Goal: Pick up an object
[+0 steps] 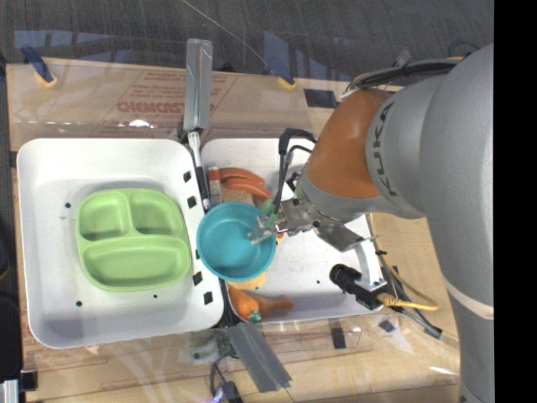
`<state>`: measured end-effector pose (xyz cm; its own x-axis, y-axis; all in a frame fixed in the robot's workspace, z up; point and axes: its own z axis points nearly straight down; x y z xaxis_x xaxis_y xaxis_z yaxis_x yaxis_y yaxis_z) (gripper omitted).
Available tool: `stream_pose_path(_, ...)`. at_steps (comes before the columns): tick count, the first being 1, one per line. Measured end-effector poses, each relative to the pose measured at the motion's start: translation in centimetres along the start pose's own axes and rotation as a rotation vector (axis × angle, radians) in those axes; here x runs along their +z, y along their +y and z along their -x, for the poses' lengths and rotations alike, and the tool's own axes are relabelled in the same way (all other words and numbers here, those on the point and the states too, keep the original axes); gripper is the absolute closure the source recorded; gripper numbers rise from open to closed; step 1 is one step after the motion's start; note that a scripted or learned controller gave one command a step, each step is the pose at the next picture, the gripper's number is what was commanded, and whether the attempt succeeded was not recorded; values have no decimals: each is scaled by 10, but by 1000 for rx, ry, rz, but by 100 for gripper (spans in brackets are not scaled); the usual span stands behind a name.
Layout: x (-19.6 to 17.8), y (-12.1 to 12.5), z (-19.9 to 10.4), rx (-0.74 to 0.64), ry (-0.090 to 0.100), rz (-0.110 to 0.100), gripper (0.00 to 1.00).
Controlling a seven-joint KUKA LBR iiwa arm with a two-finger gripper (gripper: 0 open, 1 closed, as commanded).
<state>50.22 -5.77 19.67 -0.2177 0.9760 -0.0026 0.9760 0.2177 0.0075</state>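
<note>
Gripper at centre frame, pinching blue bowl's rim; bowl apparently tilted up, lift still unfinished.

Single fixed overhead camera, slanted down on both white bins, moderately close.

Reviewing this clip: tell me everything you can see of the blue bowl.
The blue bowl is round, teal-blue, smooth and plastic-looking, with nothing visible inside. It sits roughly upright at the left side of the right bin, its left rim overlapping the divider between the two bins. The hand is at its right rim; whether it grips the rim cannot be told. Orange food-like items show just above it and just below it, partly hidden by the bowl.
</note>
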Motion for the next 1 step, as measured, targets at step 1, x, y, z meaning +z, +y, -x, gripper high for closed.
stream_pose_path(1,6,-14,-59,409,4,-15,100)
